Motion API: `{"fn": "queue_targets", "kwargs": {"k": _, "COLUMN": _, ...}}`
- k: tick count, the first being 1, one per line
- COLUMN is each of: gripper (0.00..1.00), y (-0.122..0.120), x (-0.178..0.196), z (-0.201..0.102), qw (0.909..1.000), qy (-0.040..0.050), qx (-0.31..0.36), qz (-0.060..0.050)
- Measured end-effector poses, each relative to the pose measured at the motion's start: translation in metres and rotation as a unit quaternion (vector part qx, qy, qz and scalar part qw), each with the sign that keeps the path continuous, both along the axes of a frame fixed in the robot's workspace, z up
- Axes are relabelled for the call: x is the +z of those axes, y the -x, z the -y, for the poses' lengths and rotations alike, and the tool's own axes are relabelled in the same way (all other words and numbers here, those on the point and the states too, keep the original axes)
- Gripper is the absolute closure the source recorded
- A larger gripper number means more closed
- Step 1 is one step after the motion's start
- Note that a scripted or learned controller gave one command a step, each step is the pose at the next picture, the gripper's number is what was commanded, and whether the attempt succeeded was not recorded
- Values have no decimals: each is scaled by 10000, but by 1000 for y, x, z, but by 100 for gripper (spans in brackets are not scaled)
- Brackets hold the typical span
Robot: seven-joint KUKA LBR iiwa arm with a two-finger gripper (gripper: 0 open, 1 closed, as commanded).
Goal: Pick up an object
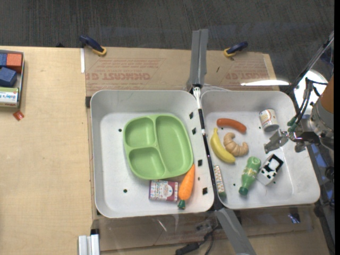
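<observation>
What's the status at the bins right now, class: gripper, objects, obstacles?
Gripper above right bin, nothing visibly held. Black-and-white carton just below it, can above. Green bottle beside carton, close quarters.

Illumination is even, overhead and moderately bright. The two shallow white plastic bins [106, 142] show soft, short shadows. Strong glare marks the brown cardboard sheet [265, 81] behind them. Focus is slightly soft throughout.
</observation>
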State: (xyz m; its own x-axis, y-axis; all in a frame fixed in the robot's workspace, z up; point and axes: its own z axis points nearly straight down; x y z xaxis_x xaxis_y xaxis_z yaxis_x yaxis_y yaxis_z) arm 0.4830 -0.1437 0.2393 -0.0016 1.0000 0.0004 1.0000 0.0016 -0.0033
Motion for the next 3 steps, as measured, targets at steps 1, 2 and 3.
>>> {"fn": "queue_targets", "kwargs": {"k": 1, "gripper": 0, "y": -12, "x": -148, "z": -30, "qw": 10000, "qy": 0, "qx": -19, "qz": 9}}
{"fn": "queue_targets", "kwargs": {"k": 2, "gripper": 100, "y": -12, "x": -140, "z": -29, "qw": 10000, "qy": 0, "qx": -42, "qz": 6}}
{"fn": "queue_targets", "kwargs": {"k": 3, "gripper": 100, "y": -26, "x": -5, "z": -59, "qw": 10000, "qy": 10, "qx": -2, "qz": 12}}
